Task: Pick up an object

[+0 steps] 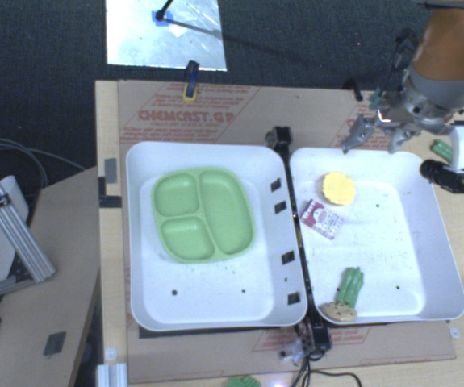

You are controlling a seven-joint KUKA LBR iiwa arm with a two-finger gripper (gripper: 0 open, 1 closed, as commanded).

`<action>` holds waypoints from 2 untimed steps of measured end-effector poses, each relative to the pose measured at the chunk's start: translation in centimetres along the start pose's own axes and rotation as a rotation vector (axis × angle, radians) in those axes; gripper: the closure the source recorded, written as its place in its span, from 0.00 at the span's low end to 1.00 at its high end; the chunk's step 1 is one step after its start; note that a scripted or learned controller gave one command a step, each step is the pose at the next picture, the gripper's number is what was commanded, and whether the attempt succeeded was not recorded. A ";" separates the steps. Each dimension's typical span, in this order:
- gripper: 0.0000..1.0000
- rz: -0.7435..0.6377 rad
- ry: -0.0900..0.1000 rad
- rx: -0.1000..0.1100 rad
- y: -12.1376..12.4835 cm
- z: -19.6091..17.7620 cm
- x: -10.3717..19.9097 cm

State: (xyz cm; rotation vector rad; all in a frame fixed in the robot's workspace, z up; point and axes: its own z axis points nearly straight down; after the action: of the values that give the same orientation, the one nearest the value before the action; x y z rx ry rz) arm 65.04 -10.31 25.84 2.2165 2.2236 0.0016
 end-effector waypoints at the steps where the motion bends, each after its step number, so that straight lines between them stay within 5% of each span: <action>1: 0.00 0.008 0.001 0.012 -5.5 10.7 -4.8; 2: 0.00 -0.004 0.000 -0.002 0.0 17.6 -1.9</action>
State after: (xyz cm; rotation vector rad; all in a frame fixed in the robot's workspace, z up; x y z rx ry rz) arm 65.05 -12.19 8.21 2.2110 2.2272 0.0045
